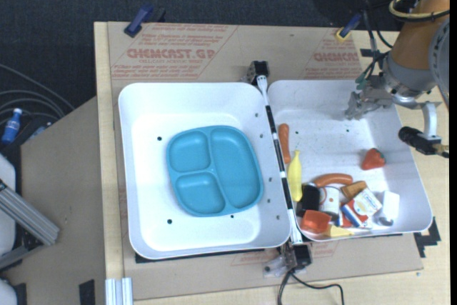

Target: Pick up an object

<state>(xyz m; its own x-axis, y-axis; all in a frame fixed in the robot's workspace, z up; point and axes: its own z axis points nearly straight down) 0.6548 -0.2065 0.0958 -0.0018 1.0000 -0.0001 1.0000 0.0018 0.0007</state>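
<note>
hand (359, 106) over right bin (314, 100) | blue tray (213, 169) in left bin (143, 153)

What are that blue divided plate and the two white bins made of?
The blue divided plate looks like moulded plastic: one even colour, soft rounded ridges, a dull sheen. The left bin and the right bin seem to be thin formed plastic too, glossy white with rounded corners, though painted metal can't be ruled out.

Arm (421, 46): rounded grey casing with 1 orange band above the wrist. Thin black cables run alongside it. Gripper (355, 109): small, grey metal, on a pale wrist flange.
</note>
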